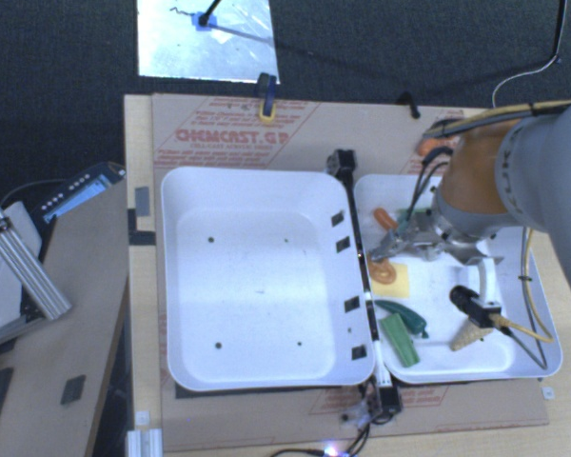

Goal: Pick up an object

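Nearby, hand [388, 248], grip state unclear, just above orange ring [385, 273] on yellow square [400, 280].

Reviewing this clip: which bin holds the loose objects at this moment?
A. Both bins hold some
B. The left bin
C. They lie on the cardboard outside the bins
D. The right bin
D: the green block, the orange ring and the cone-shaped piece all lie in the right bin, where the gripper also reaches.
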Controlling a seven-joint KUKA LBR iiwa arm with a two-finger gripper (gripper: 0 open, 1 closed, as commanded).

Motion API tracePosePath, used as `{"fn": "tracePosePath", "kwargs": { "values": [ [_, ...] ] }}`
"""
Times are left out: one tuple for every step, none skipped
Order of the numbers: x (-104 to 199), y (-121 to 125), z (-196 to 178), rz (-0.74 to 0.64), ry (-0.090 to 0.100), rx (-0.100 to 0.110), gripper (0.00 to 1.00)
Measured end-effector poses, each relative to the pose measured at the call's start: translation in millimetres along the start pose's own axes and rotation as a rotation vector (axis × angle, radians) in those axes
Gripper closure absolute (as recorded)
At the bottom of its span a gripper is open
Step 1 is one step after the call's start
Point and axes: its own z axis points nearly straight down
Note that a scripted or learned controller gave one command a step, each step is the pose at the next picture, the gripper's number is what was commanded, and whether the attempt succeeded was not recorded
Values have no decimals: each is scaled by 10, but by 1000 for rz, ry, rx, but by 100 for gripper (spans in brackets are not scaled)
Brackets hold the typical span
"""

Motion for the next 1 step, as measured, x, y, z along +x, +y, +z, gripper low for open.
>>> {"fn": "tracePosePath", "kwargs": {
  "values": [
    [57,421,-55,-1,-5,-1,0]
  ]
}}
